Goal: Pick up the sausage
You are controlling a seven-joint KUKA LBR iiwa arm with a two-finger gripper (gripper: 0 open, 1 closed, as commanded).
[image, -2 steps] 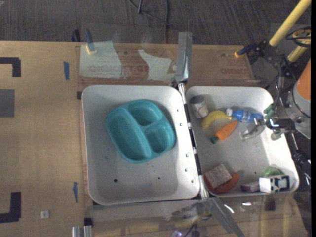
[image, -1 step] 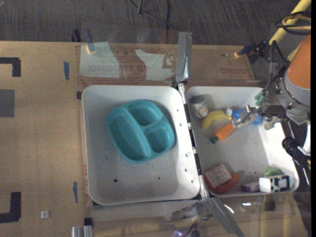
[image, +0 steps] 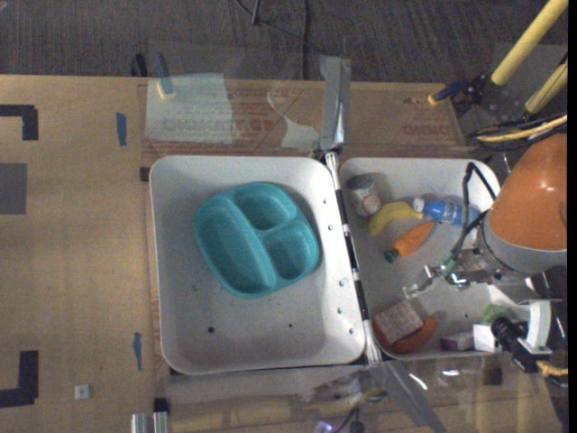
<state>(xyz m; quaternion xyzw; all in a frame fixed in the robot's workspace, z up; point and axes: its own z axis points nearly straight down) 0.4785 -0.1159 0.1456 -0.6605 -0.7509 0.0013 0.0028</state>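
Observation:
The sausage (image: pixel 418 337) is a red-brown curved piece lying at the front of the right bin (image: pixel 388 269), against its front wall. A pinkish-brown block (image: pixel 398 318) rests partly on the sausage's left end. My gripper (image: pixel 439 276) hangs over the middle of the right bin, up and to the right of the sausage and apart from it. The grey arm with its orange band (image: pixel 539 207) reaches in from the right. Nothing shows in the gripper.
The right bin also holds a small can (image: pixel 363 194), a banana (image: pixel 394 216), a blue bottle (image: pixel 442 210), a carrot (image: pixel 411 240), a purple piece (image: pixel 457 341) and a green piece (image: pixel 495 313). A teal divided plate (image: pixel 257 238) lies in the left bin (image: pixel 180 332).

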